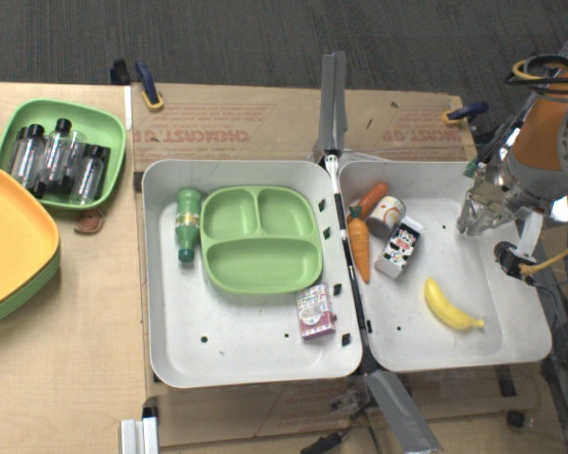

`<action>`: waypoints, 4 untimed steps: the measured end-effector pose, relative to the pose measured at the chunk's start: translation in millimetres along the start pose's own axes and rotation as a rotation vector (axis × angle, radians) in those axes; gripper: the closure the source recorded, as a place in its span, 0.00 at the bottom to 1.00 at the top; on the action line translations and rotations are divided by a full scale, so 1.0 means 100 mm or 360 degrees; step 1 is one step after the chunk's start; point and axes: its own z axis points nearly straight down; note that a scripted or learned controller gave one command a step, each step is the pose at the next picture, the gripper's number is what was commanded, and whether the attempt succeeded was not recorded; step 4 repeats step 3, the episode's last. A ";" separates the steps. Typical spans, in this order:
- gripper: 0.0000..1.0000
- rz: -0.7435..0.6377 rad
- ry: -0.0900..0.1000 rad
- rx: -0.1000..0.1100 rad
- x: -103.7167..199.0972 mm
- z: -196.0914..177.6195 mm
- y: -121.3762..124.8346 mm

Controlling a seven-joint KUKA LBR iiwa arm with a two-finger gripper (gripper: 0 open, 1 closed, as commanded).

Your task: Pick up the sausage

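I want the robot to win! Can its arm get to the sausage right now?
Probably yes. The sausage lies at the right bin's left end, open from above, though a carrot and small can crowd it. The gripper is in that bin.

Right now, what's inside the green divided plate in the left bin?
All three compartments of the green divided plate look bare. Whatever lies beneath it is covered. A green bottle lies beside it.

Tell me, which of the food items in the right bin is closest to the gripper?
The banana. It lies alone in the near part of the bin, closer to the gripper than the sausage and carrot at the left wall.
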 end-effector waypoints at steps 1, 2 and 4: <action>1.00 0.0090 0.0000 0.0004 -0.15 0.01 -0.41; 1.00 0.0284 -0.0002 0.0001 0.24 -0.38 0.31; 1.00 -0.0068 0.0000 0.0002 0.02 0.01 0.01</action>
